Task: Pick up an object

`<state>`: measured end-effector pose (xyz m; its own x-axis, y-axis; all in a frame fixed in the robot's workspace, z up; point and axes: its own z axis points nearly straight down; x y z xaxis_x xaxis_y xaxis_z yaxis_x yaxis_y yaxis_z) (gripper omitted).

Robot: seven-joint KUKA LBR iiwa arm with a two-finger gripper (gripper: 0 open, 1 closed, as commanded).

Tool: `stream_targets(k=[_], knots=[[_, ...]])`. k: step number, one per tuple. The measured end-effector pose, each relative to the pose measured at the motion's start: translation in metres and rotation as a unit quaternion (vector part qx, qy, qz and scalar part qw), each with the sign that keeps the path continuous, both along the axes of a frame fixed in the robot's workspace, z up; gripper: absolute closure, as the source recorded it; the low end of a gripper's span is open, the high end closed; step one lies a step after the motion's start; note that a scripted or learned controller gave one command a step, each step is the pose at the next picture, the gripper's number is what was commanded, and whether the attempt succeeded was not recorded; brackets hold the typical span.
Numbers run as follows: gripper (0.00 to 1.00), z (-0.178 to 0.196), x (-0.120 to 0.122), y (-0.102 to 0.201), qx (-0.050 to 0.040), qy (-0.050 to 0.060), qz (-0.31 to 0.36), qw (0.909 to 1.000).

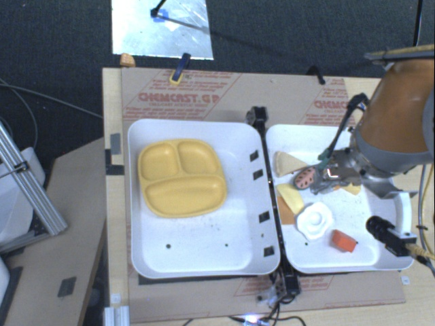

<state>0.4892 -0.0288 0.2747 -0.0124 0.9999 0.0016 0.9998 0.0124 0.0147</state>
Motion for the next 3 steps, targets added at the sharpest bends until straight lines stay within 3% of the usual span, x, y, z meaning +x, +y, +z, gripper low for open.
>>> stream_targets(k=[1, 2, 3], knots=[[1.0, 0.056, -0.002, 0.099, 0.0013, 0.003, 0.001, 1.0], [1.0, 0.073, -0.002, 0.121, -0.0001, 0.006, -0.003, 1.0], [1.0, 0.15, -0.002, 0.176, 0.0017, 0.002, -0.001, 1.0]])
